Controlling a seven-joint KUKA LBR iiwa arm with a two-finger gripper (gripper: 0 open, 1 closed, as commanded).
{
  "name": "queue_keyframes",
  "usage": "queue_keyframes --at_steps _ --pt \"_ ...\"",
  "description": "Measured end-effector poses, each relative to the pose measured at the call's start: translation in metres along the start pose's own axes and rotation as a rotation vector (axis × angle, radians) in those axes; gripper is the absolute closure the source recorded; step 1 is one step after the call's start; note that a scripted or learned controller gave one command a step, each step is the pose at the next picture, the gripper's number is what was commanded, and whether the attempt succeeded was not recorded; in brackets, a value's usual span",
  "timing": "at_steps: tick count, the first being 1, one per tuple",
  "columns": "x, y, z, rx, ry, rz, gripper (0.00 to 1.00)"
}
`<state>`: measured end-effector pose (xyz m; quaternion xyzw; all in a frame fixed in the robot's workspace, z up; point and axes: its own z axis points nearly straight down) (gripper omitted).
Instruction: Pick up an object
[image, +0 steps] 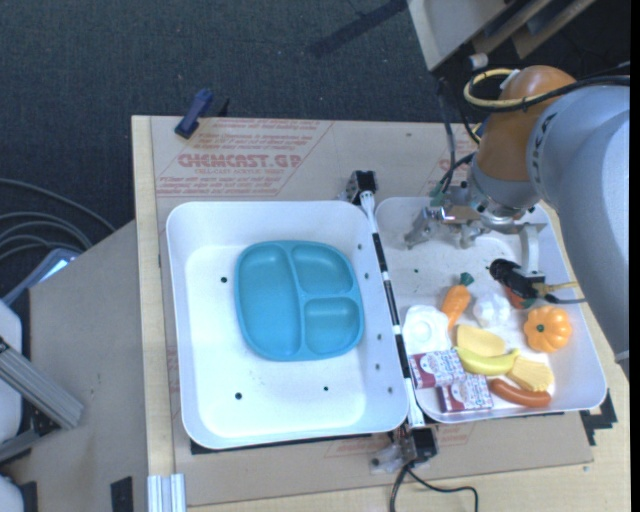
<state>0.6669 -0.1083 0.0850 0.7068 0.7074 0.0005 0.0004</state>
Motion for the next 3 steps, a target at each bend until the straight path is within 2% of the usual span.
queue_keyframes --at_steps 1,2,3 --pt "-0.009 -0.093 0.001 0.004 0.001 0.002 0.00" --pt "-0.009 -0.092 -0.009 0.002 0.001 0.002 1.00" --pt "0.041 -0.112 -0.100 0.001 0.001 0.000 1.00"
